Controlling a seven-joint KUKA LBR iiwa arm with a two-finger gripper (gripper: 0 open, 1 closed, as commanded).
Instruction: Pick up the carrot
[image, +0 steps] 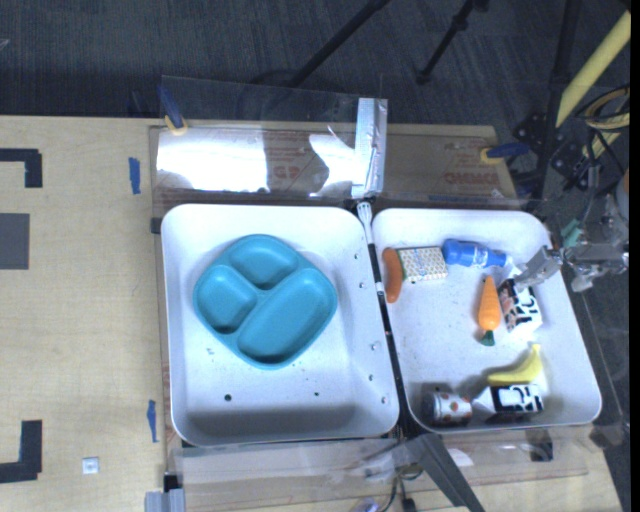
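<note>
while the carrot lies flat, the gripper hovers beside it.

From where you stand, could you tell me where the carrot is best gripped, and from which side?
Grip the carrot at mid-body, coming straight down from above. It lies flat, its long axis running roughly up and down the view, green end nearest. Set the jaws across its width, left to right. A black-and-white packet crowds its right side, so that side looks tight.

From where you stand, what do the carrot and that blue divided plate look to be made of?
Carrot: probably plastic, a toy; even orange colour, smooth skin, green tip. Blue plate: likely moulded plastic, matte with a soft sheen, rounded compartment walls.
</note>
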